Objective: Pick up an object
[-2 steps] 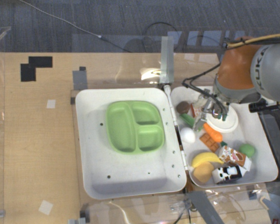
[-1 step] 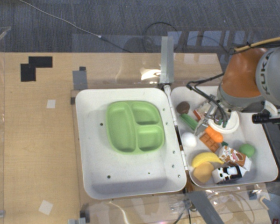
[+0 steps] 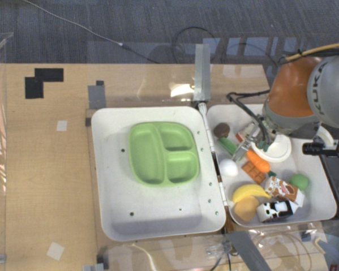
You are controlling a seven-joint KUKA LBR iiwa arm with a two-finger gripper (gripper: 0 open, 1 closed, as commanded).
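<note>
The camera view looks down on a light wooden counter (image 3: 47,184) that carries two shallow white bins side by side. The left bin (image 3: 157,218) holds a light green plastic plate with three compartments (image 3: 163,153), lying flat near its middle.

The right bin (image 3: 323,200) holds many small things close together: a dark brown round object (image 3: 222,129) near the upper left corner, a white egg-shaped object (image 3: 229,168) by the left wall, an orange carrot-like piece (image 3: 258,160), a yellow banana (image 3: 247,191) touching an orange-yellow round fruit (image 3: 245,209), a small printed carton (image 3: 282,189), a black and white toy (image 3: 274,210) and a green ball (image 3: 299,181).

The grey arm with the orange band (image 3: 295,91) reaches in from the right. Its gripper (image 3: 243,143) is low over the upper part of the right bin, just above the carrot-like piece. I cannot tell how far the fingers are open, or if they have hold of anything.
</note>
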